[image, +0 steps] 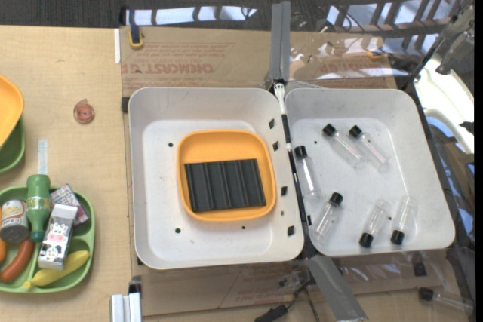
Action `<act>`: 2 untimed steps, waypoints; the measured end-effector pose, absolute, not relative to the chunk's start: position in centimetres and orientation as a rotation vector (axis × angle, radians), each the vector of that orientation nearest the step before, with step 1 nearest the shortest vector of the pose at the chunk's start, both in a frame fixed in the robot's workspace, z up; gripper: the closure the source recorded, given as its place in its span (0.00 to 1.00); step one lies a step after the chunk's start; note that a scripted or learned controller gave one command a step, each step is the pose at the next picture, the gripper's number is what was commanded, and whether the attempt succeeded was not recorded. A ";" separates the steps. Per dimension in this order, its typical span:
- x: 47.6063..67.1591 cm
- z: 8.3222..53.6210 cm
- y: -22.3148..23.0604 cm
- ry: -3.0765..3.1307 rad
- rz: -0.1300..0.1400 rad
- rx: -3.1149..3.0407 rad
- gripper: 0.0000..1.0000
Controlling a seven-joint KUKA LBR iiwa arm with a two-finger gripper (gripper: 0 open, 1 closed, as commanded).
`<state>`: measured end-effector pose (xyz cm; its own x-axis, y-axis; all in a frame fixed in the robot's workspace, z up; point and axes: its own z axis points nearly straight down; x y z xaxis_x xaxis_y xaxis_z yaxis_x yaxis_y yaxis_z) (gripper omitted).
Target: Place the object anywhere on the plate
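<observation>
My gripper's state: cannot tell. Orange plate (pixel 226 154) sits centre-left in the left bin (pixel 151 185); six vials (pixel 341 145) lie in the right bin (pixel 423 162).

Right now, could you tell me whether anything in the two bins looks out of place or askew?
Nothing looks broken or spilled. The clear vials lie scattered at different angles in the right bin, one right against its left wall. The orange plate sits squarely in the left bin, carrying a dark ridged block.
</observation>
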<state>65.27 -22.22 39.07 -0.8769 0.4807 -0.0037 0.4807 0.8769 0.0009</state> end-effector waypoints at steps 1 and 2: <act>64.4 34.7 -22.1 3.125 0.001 0.301 0.00; 64.7 36.3 -22.2 3.123 0.000 -0.275 0.00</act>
<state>64.66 -22.18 36.32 -0.9847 -0.1744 -0.0061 -0.1744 0.9847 -0.0004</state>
